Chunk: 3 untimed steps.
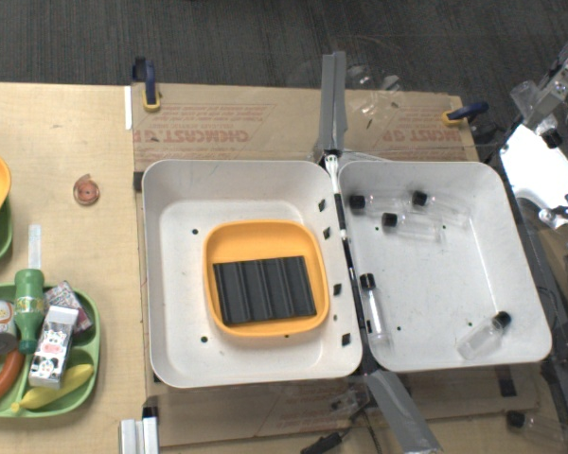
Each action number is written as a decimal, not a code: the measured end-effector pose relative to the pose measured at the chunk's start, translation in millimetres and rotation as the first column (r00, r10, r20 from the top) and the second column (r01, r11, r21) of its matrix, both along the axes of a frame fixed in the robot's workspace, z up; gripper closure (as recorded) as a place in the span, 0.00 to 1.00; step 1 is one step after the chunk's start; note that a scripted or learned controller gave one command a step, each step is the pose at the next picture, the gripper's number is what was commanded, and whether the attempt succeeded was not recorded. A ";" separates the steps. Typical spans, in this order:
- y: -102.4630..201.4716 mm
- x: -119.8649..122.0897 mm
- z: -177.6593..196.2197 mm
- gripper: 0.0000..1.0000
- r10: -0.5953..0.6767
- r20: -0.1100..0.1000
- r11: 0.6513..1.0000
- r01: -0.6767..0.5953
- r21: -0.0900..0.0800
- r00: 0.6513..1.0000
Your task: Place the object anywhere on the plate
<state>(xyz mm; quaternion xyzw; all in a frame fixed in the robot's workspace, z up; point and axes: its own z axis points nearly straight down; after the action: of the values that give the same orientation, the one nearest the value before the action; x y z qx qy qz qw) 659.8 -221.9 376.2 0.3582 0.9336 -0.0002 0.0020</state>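
Nearest you, left of the orange plate (261, 235) and out on the wooden bench (66, 140), a green tray (87, 378) carries toy food, with a green bottle (27, 306) standing on it. The plate itself sits in the middle of the left bin (170, 253). The object, a dark grey ribbed block (265, 289), lies flat on the plate, slightly toward its near edge, wholly within the rim.

Right of the plate, the right bin (454, 282) holds clear vials with black caps. One (483, 334) lies in its near right corner and one (367, 303) runs along the wall closest to the plate. Three more (390, 220) cluster at the far side.

Beyond the plate you see a cardboard sheet (227, 130) under both bins, clamped at its far corners. Far right of the plate, part of the arm (540, 173) shows at the edge. You cannot tell whether its tool is apart or together.
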 end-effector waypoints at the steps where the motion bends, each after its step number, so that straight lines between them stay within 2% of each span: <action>1: 0.0 0.0 0.0 0.00 0.000 0.000 1.000 0.000 0.000 1.000; 2: -0.4 -14.5 -51.1 0.00 0.290 -0.001 0.957 -0.290 0.001 0.957; 3: 47.3 -8.8 -67.7 0.00 0.596 0.000 0.803 -0.596 0.000 0.803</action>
<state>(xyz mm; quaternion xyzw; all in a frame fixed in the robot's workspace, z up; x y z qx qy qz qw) 651.0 -174.7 308.5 0.0469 0.9989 0.0005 0.0018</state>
